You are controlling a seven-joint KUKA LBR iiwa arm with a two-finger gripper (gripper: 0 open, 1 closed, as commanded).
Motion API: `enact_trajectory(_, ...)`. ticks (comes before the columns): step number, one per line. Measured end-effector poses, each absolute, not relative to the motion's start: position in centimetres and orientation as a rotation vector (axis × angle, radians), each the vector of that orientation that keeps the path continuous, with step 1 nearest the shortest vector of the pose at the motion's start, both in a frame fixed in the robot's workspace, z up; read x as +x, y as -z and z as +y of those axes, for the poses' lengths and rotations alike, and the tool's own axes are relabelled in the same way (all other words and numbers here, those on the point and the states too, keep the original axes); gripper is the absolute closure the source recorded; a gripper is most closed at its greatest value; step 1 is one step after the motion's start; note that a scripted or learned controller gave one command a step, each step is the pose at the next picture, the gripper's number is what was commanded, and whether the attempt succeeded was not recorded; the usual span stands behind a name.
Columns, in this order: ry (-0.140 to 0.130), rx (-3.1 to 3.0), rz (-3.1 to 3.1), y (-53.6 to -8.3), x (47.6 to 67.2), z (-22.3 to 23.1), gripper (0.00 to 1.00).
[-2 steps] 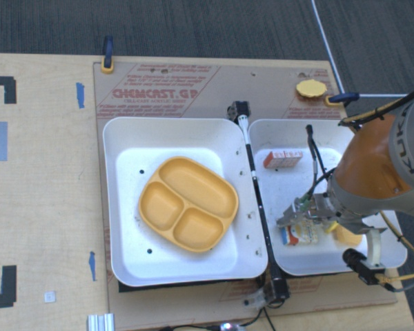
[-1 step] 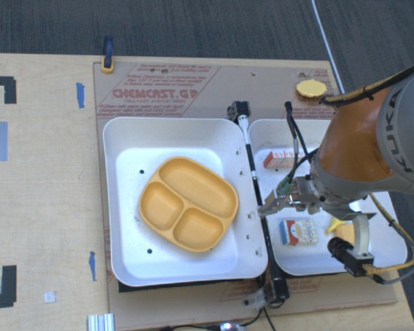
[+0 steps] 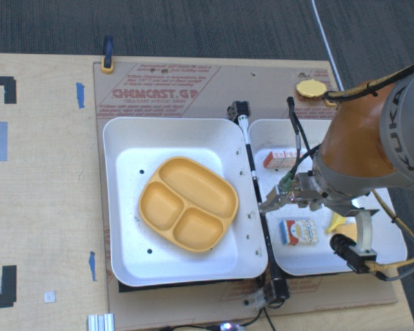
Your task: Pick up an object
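The right bin (image 3: 393, 254) holds a small blue, white and orange packet (image 3: 299, 232) near its front. A red and white box (image 3: 280, 158) lies near its back left, and a yellow piece (image 3: 338, 223) shows partly under the arm. My gripper (image 3: 274, 200) hangs low over the right bin's left side, close to the wall between the bins. It is just above and left of the packet and in front of the red and white box. Nothing visible sits in it. The wrist hides the middle of the right bin.
The left bin (image 3: 124, 185) holds a yellow plate (image 3: 188, 203) with three compartments. A yellow disc (image 3: 312, 88) lies on the board behind the right bin. A blue and yellow clamp (image 3: 107, 52) sits at the board's back left corner.
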State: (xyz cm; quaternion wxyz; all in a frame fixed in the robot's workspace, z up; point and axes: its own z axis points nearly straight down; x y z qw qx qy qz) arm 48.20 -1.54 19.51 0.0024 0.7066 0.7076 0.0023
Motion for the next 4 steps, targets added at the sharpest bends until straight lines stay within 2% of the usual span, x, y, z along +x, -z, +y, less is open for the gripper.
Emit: enact_trajectory(4,-0.024,2.201,2.215,-23.6,48.9,-1.4,1.0)
